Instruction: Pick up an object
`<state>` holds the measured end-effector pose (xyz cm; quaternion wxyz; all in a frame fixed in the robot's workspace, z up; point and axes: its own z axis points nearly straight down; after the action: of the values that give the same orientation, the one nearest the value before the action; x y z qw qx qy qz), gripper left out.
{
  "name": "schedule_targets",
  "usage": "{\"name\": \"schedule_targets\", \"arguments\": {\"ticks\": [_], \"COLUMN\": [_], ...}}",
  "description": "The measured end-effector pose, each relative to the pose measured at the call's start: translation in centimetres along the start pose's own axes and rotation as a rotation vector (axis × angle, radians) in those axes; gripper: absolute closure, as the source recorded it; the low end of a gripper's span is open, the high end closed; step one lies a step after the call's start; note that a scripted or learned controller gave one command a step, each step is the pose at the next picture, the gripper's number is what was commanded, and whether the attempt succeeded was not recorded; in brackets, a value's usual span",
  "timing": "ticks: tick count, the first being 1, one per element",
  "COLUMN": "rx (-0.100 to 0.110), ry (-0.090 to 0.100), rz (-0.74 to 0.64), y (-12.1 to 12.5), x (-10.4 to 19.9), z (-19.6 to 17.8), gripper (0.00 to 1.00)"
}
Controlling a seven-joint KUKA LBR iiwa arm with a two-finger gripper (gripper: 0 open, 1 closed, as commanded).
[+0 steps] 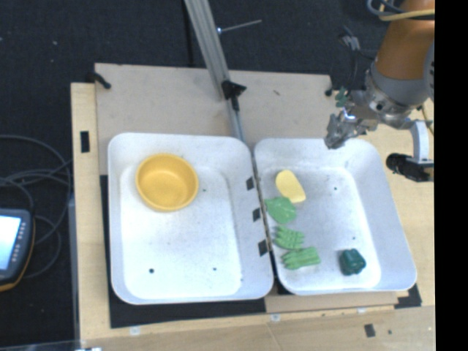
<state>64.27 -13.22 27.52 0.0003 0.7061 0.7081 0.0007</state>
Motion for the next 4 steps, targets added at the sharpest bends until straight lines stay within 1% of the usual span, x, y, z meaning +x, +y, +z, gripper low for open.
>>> {"name": "schedule_targets", "arguments": {"ticks": [1, 2, 3, 4], "rx": [0.001, 0.000, 0.002, 0.002], "ry": [0.000, 0.001, 0.000, 0.000], "rz": [0.000, -0.001, -0.001, -0.001], "y": [-1.5, -3.4, -5.4, -6.6], "x": [5.8, 11.2, 16.1, 21.5], "z": [1.1, 0.8, 2.2, 3.6], "gripper": [1.00, 1.00, 1.00, 1.00]}}
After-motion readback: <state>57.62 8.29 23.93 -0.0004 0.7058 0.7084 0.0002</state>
